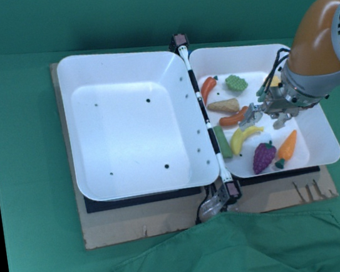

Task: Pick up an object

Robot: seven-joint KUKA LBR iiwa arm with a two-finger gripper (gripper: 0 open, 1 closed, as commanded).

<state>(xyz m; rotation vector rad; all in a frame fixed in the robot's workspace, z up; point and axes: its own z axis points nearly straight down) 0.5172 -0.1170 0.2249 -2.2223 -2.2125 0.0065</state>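
The right bin point(323, 141) holds several toy foods. Among them are a red pepper point(208, 88), a green leafy piece point(235, 82), a tan wedge point(224, 106), an orange-red sausage point(233, 118), a green cucumber point(222, 141), a yellow banana point(245, 137), purple grapes point(264, 157) and an orange carrot point(287, 147). My gripper point(266, 116) hangs over the bin's middle, open, just right of the sausage and above the banana. Nothing sits between its fingers. A yellow piece point(274, 81) peeks out beside the wrist.
The left bin point(73, 83) lies next to the right one, with a black-and-white hinge bar point(203, 114) between them. Both rest on cardboard point(139, 228) over green cloth. A fold of cloth point(237, 249) bulges at the front.
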